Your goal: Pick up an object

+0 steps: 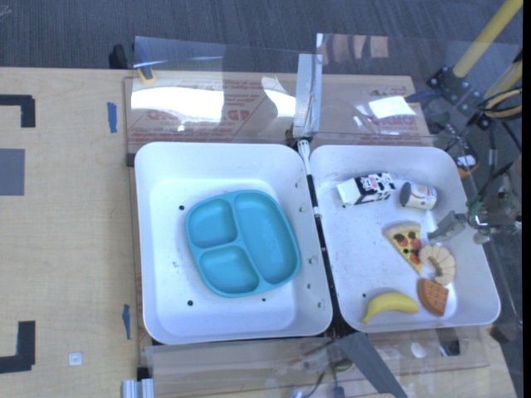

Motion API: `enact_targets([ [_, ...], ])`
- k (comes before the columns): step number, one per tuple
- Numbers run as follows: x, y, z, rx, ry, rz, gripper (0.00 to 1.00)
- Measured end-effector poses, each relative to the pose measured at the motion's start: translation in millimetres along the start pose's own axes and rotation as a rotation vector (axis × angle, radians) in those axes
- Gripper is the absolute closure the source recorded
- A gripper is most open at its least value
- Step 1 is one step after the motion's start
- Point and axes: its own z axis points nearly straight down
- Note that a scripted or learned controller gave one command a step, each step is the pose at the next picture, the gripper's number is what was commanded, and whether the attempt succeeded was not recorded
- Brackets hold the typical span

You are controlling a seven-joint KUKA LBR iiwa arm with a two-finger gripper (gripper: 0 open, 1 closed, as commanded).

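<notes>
The right bin (348,247) holds several toy foods. A black-and-white milk carton (366,188) lies near its back, with a small white and orange can (417,196) to its right. A pizza slice (406,243) lies mid-bin beside a pale pastry (440,261). A brown waffle piece (433,296) and a yellow banana (389,305) rest near the front edge. My gripper (446,226) reaches in from the right, low over the bin, just right of the pizza slice and above the pastry. Nothing shows as held in it.
The left bin (158,222) carries a blue divided plate (241,241). A clear upright panel (307,89) stands behind the bins. Cables and arm hardware (489,206) crowd the right bin's right edge. A yellow pole (494,23) slants at top right.
</notes>
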Motion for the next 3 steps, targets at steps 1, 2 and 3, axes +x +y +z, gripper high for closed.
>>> enact_targets([
  [1, 36, 7, 92, 0.004, 0.002, -0.151, 0.0],
  [2, 34, 9, 79, -0.004, -0.002, -0.149, 1.0],
  [3, 35, 9, 80, -0.003, -0.001, -0.149, 0.0],
])
